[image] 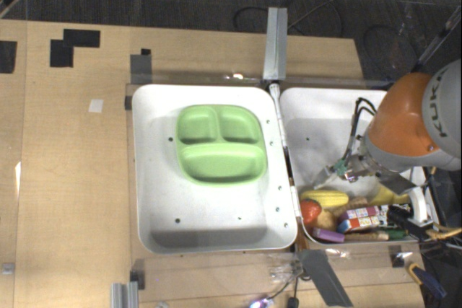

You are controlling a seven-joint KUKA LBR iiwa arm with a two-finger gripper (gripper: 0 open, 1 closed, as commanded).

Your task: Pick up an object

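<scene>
Gripper (346, 171): we saw it low in the right bin (317, 119), just above the corn cob (325, 198); finger state we couldn't tell.
Left bin (151, 155): held a green tray (219, 143).

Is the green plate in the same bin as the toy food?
No, the green plate lies alone in the left bin, while the toy food is piled in the right bin.

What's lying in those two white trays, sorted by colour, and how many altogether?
Green: 1, the divided plate in the left bin
Yellow: 2, corn cob, banana
Red: 1, tomato
Purple: 1, stick
Multicoloured: 1, small box
Total: 6 that I can tell apart
</scene>
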